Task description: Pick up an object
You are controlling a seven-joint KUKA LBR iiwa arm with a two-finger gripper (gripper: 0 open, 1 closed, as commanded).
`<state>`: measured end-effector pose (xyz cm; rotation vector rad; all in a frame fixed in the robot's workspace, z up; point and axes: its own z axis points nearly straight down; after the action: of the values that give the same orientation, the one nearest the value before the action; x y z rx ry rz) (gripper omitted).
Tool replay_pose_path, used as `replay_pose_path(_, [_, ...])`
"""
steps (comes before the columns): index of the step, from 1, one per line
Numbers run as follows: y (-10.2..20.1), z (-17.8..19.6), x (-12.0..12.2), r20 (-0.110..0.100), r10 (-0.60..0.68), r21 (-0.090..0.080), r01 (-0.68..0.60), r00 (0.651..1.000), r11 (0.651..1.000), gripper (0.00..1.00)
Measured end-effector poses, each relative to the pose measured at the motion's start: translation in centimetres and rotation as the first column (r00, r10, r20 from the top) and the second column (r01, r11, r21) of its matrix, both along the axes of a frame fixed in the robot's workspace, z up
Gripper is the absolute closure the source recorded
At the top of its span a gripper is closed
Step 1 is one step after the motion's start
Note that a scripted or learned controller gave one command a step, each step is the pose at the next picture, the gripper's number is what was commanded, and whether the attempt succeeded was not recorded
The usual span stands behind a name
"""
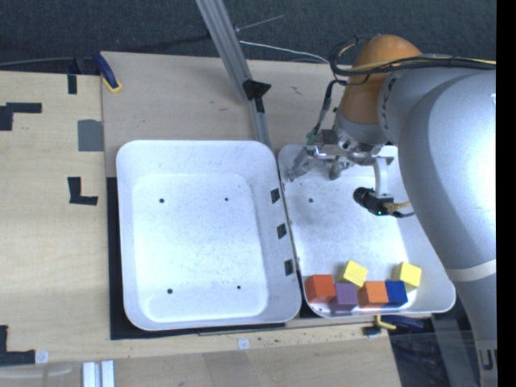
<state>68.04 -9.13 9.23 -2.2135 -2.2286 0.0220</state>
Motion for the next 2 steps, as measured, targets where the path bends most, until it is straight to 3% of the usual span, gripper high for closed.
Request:
replay_pose_path(1, [1.9,10.5,-5.9,0.014,-0.005,0.010,0.005,1.000,1.000,0.00])
replay_pose_path(2, [-0.6,4.5,-12.3,-0.002,-0.010,0.010,0.010,1.000,1.000,0.00])
